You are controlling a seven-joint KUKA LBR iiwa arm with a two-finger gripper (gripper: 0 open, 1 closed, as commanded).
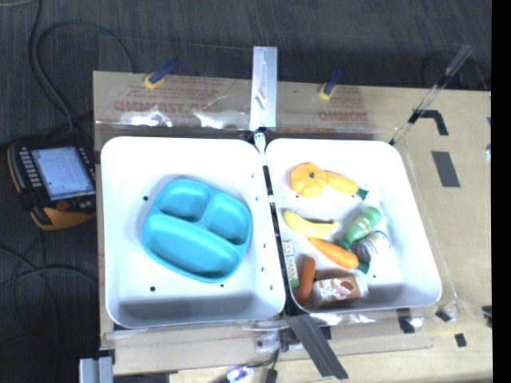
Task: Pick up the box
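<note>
Left bin (120, 214) carries a blue divided tray (197, 228), likely the drop side, while all the loose stuff sits in the right bin (407, 214), so picks come from there. Box (338, 288) lies flat against that bin's near wall, just below the carrot (334, 253): small carton, brown-white printed label, hot dog (304, 276) touching its left end. Tool state: can't tell.

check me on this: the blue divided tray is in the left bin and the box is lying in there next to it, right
Not quite. The camera view shows the blue divided tray in the left bin, but the box lies in the right bin, at its near edge, beside the carrot and the other toy food.
</note>
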